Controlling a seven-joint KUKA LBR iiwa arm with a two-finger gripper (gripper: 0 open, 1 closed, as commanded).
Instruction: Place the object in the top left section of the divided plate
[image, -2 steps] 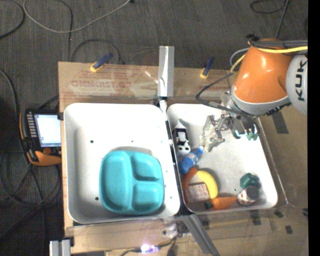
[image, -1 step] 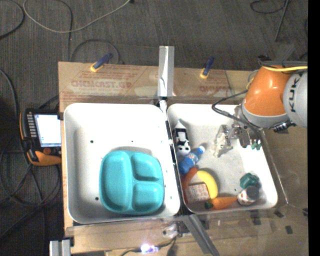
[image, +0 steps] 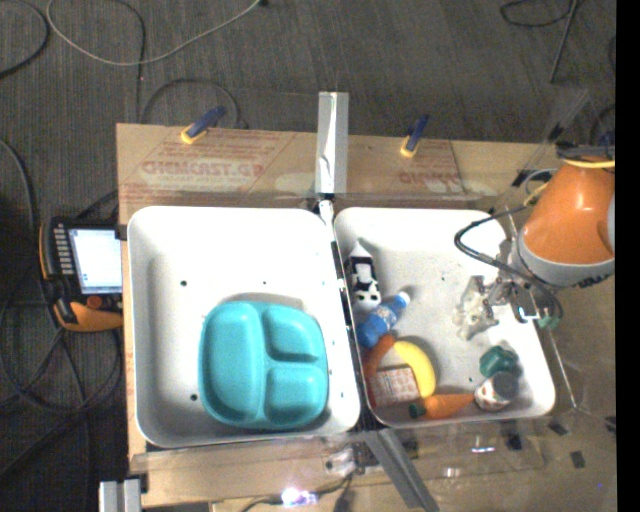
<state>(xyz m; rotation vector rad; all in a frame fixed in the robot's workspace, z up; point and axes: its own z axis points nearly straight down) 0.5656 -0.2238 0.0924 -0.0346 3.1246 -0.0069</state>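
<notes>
Two white bins (image: 150, 300), one teal plate (image: 264, 367) with three sections.
Claw (image: 478, 305) (grip state unclear) over the right bin's jumbled toys.

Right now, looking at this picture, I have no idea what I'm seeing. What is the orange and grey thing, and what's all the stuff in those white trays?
You are looking down at a slant from one camera fixed above a workbench. The orange and grey shape at the right is a robot arm reaching in; its hand hangs over the right white bin, and nothing can be seen held in it. That bin holds small toys: a black and white figure, a blue bottle, a yellow item, a carrot and a dark green piece. The left bin holds a turquoise divided plate. The arm is meant to carry one object over into the plate's top left section. A handheld control screen lies left of the bins.
</notes>
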